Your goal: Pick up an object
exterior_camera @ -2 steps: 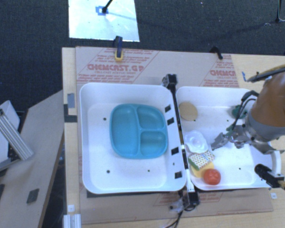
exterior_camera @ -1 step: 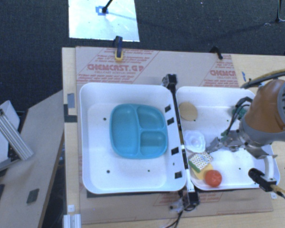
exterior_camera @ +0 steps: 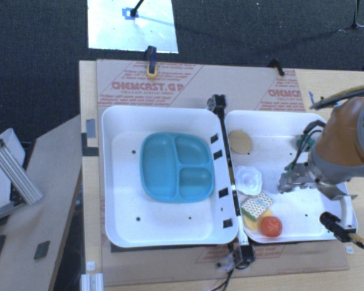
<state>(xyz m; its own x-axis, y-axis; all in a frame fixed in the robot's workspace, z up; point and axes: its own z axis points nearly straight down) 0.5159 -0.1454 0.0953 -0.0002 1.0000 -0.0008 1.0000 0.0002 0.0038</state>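
Observation:
My gripper hangs low over the middle of the right bin, on the grey arm that comes in from the right. Left of it, a short gap away, a clear white cup lies by the bin's left wall. A tan round disc rests in the bin's far left corner. Near the front left corner lie a yellow and green checkered piece and, touching it, a red tomato. Nothing shows in the gripper.
The left bin holds a blue divided plate. A black clipped divider separates the two bins. Bare white floor lies in the right bin's far right part.

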